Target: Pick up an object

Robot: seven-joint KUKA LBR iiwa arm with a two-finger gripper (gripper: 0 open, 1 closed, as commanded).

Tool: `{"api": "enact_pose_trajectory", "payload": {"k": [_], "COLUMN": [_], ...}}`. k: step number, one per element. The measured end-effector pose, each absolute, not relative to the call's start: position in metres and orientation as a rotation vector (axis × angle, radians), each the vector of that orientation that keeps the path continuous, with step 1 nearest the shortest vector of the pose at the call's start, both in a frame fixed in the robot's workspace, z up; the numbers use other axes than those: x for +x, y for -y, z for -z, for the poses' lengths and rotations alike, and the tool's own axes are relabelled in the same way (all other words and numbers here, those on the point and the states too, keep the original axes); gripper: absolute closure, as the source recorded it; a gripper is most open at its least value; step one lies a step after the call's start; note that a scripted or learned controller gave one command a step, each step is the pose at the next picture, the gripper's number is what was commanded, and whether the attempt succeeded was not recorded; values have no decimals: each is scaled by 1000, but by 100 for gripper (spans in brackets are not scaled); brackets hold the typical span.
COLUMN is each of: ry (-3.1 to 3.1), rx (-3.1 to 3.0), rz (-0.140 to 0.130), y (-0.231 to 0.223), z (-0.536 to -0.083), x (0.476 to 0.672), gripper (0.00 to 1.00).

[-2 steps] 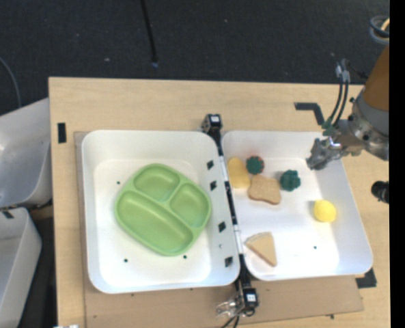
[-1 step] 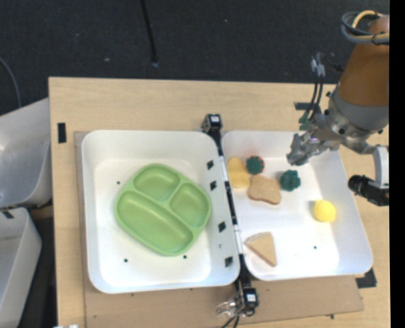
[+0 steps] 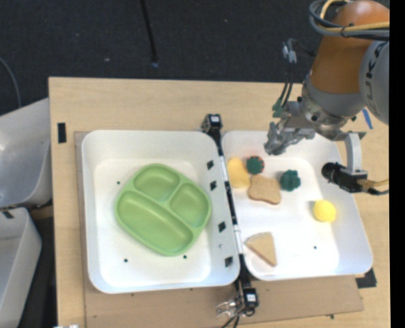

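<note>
The right bin (image 3: 339,251) holds a yellow oblong piece (image 3: 238,173), two dark green broccoli-like pieces (image 3: 255,164) (image 3: 289,179), a tan bread slice (image 3: 264,189), a yellow ball (image 3: 324,211) and a tan wedge (image 3: 262,248). My gripper (image 3: 276,144) hangs over the far part of this bin, just right of and above the nearer broccoli piece, with nothing visibly between its fingers.
The left bin (image 3: 100,251) carries a green divided plate (image 3: 162,208). A black clip row (image 3: 222,203) runs between the bins. A black fixture (image 3: 339,174) sits at the right bin's right rim. The grey and orange arm (image 3: 339,53) fills the upper right.
</note>
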State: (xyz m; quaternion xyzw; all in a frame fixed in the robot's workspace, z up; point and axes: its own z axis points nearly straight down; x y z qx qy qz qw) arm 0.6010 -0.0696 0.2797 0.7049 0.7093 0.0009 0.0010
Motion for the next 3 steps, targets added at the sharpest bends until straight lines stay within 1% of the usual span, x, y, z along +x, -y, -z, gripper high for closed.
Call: {"api": "enact_pose_trajectory", "payload": {"k": [1, 2, 3], "ry": [-2226, -2228, -2227], "rx": [2213, 2214, 2213], "rz": [-3, -1, -4], "y": [23, -27, -79], "z": [-280, -256, -258], "x": [625, 643, 661], "gripper": [100, 100, 100]}}
